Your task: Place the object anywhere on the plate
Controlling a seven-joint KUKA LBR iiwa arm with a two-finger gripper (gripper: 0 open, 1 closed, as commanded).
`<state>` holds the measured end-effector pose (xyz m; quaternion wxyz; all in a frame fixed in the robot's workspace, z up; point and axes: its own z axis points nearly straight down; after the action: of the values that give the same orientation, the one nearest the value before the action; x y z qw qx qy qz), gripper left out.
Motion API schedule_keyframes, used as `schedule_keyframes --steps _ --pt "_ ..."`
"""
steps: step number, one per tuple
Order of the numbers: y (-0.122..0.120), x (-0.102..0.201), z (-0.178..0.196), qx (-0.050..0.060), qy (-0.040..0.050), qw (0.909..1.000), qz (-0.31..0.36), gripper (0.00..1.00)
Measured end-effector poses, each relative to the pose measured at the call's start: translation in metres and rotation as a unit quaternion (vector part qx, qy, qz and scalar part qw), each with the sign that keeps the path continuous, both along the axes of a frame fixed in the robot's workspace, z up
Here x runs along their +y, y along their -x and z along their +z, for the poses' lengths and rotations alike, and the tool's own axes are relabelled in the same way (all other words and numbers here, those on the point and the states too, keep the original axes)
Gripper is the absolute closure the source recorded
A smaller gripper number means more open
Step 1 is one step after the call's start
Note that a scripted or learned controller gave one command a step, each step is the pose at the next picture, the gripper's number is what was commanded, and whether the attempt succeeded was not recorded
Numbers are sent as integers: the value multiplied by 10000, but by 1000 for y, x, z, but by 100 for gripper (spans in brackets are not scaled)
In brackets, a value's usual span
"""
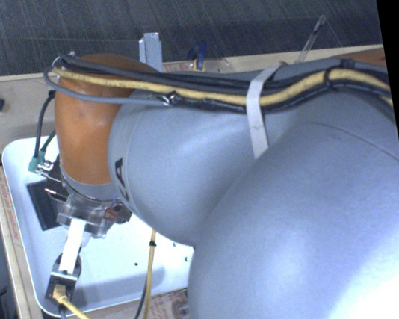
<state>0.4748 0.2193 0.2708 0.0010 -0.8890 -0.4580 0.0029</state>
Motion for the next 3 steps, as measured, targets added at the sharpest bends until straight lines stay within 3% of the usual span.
schedule_keyframes --steps 1,2,3 --pt "0 0 13 -12 -3 9987 510 100" --pt "0 -47 11 9 6 9957 -921 100" --pt "-2 -142 4 -23 11 9426 -3340 100"
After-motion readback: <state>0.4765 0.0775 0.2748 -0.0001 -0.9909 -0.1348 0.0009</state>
